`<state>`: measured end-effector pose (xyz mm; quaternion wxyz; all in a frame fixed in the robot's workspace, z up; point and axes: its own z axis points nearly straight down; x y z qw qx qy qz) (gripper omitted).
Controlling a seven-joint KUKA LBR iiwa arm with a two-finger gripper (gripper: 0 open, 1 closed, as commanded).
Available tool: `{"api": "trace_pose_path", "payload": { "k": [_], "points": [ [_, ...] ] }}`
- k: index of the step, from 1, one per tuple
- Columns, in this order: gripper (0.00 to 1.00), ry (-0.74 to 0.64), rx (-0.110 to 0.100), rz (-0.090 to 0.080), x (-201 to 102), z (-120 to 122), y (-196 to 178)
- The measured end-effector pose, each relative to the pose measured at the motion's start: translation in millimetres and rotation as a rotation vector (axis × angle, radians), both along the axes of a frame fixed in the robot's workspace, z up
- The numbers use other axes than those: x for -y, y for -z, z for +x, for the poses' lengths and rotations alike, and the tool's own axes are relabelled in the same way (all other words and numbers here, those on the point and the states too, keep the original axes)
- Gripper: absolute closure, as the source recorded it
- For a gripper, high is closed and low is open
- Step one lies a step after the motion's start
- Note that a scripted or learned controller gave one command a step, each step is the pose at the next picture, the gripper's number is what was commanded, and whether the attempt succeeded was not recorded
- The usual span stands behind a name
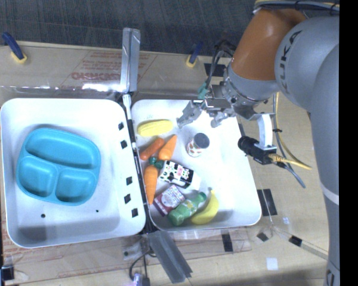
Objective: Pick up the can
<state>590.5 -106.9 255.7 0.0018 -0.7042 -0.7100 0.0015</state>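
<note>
Overhead, the gripper [203, 115] is hanging above the upper part of the right bin [241, 186], its two fingers spread apart with nothing between them. Just below and a little toward the bin's middle, the can [197, 144] is standing upright on the white floor, its dark top facing the camera, close to the gripper's fingertips but apart from them. Around the can, the ground is sitting fairly open on its right side, while its left is crowding up: a yellow item [154, 127] is lying near the bin's upper left corner, two carrots [158, 148] are resting just beneath it, and a third carrot [150, 182] is lying along the left wall. A small black-and-white carton [176, 173] is sitting just below the can, and further down a red packet [166, 200], a green bottle [187, 208] and a banana [207, 210] are bunching together by the lower wall. Across the divider, the left bin [24, 225] is carrying a blue sectioned tray [59, 164], well apart from the can.
</note>
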Motion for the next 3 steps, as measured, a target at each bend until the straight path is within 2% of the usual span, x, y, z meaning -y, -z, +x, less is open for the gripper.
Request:
{"api": "trace_pose_path", "payload": {
  "k": [1,2,3],
  "points": [
    [0.00,0.169,0.000,-0.001,63,5,99],
    [0.00,0.137,0.003,-0.001,90,34,164],
    [1.00,0.132,0.003,0.000,89,35,154]
  ]
}}
